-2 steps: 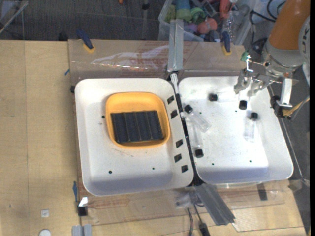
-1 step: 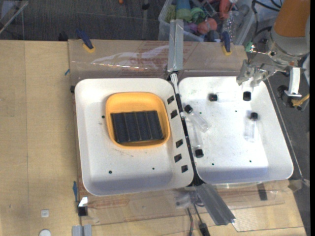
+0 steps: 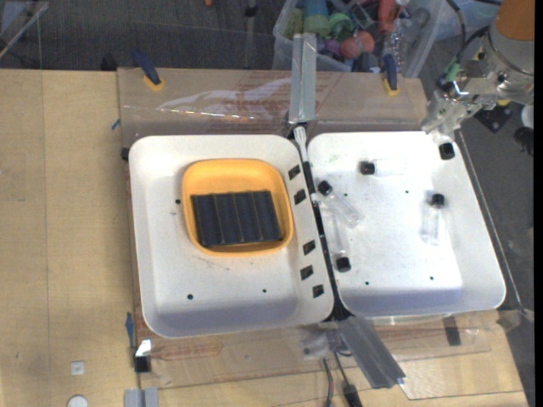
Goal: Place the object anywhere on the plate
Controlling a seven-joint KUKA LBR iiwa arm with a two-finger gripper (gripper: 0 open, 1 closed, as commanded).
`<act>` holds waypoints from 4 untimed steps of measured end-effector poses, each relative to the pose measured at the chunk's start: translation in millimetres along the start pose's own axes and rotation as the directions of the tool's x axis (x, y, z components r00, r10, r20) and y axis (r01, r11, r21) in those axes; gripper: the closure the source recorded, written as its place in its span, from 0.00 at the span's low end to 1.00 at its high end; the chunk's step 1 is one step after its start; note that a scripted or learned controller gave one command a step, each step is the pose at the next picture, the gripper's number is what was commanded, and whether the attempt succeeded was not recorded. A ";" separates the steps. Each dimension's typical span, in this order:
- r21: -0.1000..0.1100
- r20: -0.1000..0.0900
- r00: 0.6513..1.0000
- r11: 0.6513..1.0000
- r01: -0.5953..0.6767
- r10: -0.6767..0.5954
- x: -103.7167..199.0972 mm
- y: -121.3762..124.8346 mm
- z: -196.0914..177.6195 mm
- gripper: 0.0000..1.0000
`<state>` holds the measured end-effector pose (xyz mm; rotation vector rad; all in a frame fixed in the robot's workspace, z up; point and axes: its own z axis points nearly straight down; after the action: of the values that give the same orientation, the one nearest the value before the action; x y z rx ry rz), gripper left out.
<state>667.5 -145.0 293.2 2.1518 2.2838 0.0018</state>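
A pale wooden surface [image 3: 59, 227] carried two shallow white bins side by side. In the left white bin [image 3: 161, 287] sat a rounded-square orange plate [image 3: 197, 181], placed a little toward the far side of the bin's middle. On that plate lay a dark grey ribbed rectangular block [image 3: 237, 219], flat, covering most of the plate's floor and leaning toward its near right corner, with orange rim showing all around it.

The right white bin [image 3: 399, 261] held several small clear plastic pieces with black caps: one [image 3: 366, 168] near the far wall, one [image 3: 434, 214] toward the right, and others [image 3: 333, 210] close to the divider between the bins.

The end effector [image 3: 450, 108] hung above the far right corner of the right bin, well apart from the plate and block, with the orange band of the arm [image 3: 517, 7] above it at the right edge. Whether it was spread or pressed together could not be told; nothing could be seen pinched in it.

Beyond the bins stood a clear plastic tub of coloured items [image 3: 361, 11].
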 end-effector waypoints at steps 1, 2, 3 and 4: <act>-0.003 0.002 0.974 0.974 0.225 -0.225 -45.6 -2.6 -71.1 1.00; -0.003 0.003 0.854 0.854 0.519 -0.519 -78.8 -11.4 -143.1 1.00; -0.003 0.005 0.632 0.632 0.775 -0.775 -76.4 -3.3 -143.0 1.00; -0.002 0.000 0.640 0.640 0.768 -0.768 -76.3 -10.8 -143.3 1.00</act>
<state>660.7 -221.5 436.6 0.9799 2.9803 0.0024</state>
